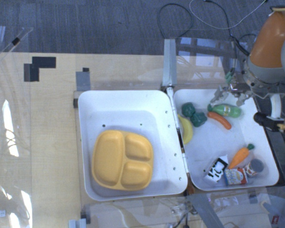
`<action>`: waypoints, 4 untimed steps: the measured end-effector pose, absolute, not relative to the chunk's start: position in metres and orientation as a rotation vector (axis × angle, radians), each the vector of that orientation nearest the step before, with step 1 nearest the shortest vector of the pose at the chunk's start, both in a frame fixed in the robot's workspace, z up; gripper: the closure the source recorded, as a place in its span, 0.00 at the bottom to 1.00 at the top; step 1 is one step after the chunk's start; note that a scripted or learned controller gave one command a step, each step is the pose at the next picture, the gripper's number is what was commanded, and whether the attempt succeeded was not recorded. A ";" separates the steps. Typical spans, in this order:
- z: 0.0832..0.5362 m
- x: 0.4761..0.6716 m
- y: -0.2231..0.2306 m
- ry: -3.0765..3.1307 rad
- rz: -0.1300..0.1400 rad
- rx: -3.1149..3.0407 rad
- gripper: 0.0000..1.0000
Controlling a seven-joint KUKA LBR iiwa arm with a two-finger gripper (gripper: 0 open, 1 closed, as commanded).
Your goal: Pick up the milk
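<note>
The milk (215, 170) is a small white carton with black cow patches, lying near the front edge of the right bin (262, 139). My gripper (231, 95) hangs at the back of that bin, right over a green bottle (228, 110), well away from the milk. Its metal fingers (220, 93) are spread apart with nothing between them.
Beside the milk lie a juice carton (236, 177), a carrot (240, 156) and a small can (254, 167). A red-orange pepper (219, 120), green broccoli (194, 113) and a banana (186, 128) fill the bin's back left. The left bin (91, 108) holds a yellow divided tray (121, 159).
</note>
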State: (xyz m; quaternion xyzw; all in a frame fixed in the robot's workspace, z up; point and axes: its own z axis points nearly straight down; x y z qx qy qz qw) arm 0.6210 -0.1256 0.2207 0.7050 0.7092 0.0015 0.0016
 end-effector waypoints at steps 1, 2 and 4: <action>0.089 0.559 -0.101 1.952 0.013 2.452 0.00; 0.089 0.509 -0.114 1.869 0.016 2.514 0.00; 0.102 0.495 -0.135 1.889 0.028 2.489 1.00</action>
